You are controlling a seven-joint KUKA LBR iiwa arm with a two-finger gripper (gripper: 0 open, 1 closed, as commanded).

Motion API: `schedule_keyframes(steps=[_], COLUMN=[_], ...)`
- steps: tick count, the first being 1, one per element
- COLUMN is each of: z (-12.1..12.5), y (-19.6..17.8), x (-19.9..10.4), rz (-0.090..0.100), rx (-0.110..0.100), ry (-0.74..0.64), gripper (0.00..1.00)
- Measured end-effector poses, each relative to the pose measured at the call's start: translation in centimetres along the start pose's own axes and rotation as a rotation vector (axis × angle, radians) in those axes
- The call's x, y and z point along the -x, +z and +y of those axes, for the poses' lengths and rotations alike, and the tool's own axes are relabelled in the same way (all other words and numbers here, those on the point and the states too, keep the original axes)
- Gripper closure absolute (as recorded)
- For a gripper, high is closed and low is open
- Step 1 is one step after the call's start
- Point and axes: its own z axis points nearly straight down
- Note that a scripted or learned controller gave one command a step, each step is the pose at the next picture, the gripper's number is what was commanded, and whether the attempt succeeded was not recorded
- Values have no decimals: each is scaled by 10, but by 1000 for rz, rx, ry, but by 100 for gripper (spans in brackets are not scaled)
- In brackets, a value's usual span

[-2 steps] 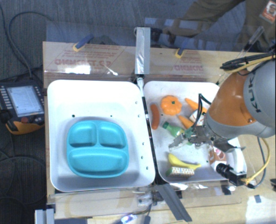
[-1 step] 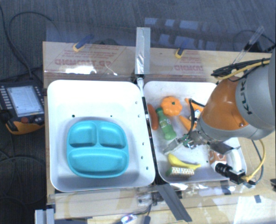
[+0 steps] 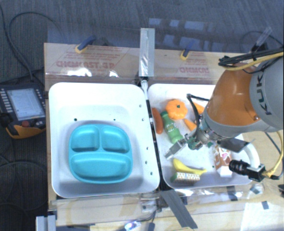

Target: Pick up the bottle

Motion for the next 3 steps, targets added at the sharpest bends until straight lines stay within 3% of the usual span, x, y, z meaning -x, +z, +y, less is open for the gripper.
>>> schedule_keyframes(steps=[1, 3], z=[39, 45], y=[0, -1], x=[4, 41], rz=[0, -4], rx=[0, -1], ry=[-55, -157], gripper=[0, 0])
